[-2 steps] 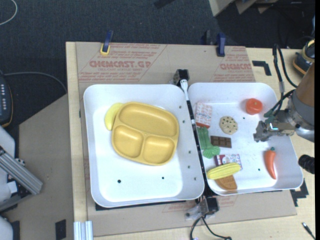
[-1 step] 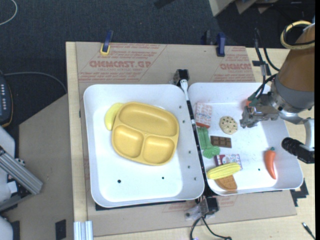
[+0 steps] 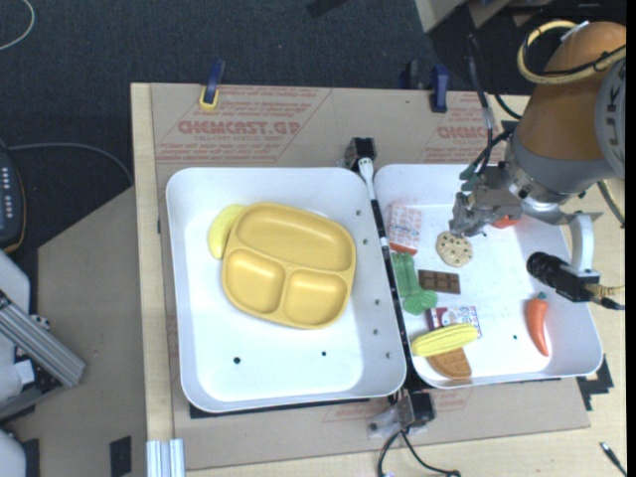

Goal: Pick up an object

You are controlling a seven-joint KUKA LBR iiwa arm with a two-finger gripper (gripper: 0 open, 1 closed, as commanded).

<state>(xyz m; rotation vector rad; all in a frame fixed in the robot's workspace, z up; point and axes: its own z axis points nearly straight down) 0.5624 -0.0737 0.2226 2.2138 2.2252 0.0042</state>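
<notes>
We are looking down on a tabletop (image 3: 149, 266) that is carrying two white bins side by side. The left bin (image 3: 199, 346) is holding a yellow plate (image 3: 288, 264) with three compartments, and a yellow piece (image 3: 223, 229) is sticking out from under its upper left edge. The arm (image 3: 571, 117) is reaching in from the right over the right bin (image 3: 497, 351). Its claw (image 3: 473, 217) is hanging over that bin's upper middle, and we cannot tell whether it is wide or narrow; nothing is showing in its grip. A corn cob (image 3: 443, 340) is lying near the bin's lower left, partly over a brown wafer (image 3: 452, 364). A carrot (image 3: 538, 324) is lying well apart at the lower right. A green toy (image 3: 407, 276) is running along the left wall, below a printed packet (image 3: 403, 224). The cookie (image 3: 454, 248) is lying just below and left of the claw, apart from it. A chocolate bar (image 3: 438, 282) is sitting just under the cookie, and a small pink wrapper (image 3: 454, 318) is touching the corn cob.
</notes>
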